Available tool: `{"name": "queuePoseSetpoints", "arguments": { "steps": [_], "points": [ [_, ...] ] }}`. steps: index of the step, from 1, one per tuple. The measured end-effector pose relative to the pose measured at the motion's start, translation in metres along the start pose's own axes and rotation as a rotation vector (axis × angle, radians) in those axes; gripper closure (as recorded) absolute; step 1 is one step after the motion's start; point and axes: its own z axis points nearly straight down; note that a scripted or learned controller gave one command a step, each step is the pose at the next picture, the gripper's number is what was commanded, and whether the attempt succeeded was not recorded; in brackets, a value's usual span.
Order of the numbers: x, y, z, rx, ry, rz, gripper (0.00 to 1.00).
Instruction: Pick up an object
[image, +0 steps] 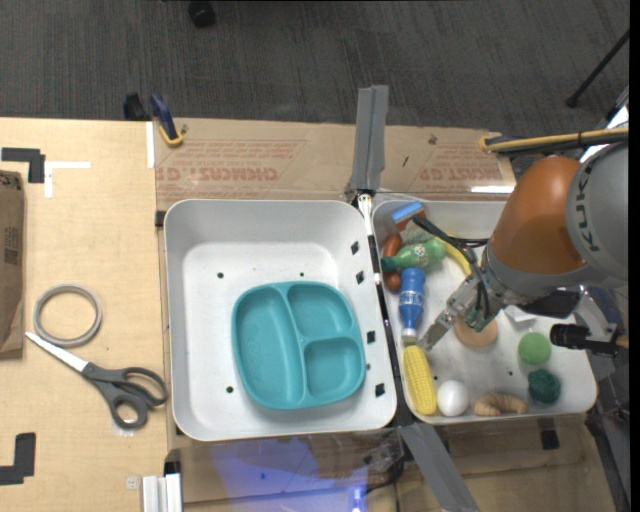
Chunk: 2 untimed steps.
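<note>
On the left part of the wooden bench (90, 200) lie a grey roll of tape (68, 314) and, just below it, grey-handled metal scissors (105, 380). The left white plastic bin (190, 250) carries a teal plastic tray with three compartments (298, 345), which sits in the middle, a little toward the bin's near edge. The right white plastic bin (570, 395) holds the possible objects: along its left wall a blue and white plastic bottle (411, 298) and, below it, a yellow toy corn cob (418, 380); toward the far left corner, green, red and blue toys in a pile; along the near edge a white egg-shaped object (453, 398) and a beige oblong piece (498, 404); near the right wall a light green ball (535, 348) and a dark green round object (545, 384). The two-finger gripper (452, 320) is lowered into the middle of this bin, tilted, with its tips between the bottle and a tan round disc (478, 333). How wide the pincer is, I cannot tell, and nothing is visibly held. I judge that the step in hand is the descent for a grasp. The next move calls for centring on one object, probably the bottle or the corn, closing firmly, and then lifting straight up.
</note>
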Motion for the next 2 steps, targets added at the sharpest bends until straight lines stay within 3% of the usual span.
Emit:
{"name": "queuePoseSetpoints", "arguments": {
  "steps": [1,2],
  "points": [
    [-0.067,0.056,-0.006,0.0,-0.002,0.133,0.0],
    [-0.028,-0.003,-0.001,-0.001,-0.001,0.101,0.0]
  ]
}}
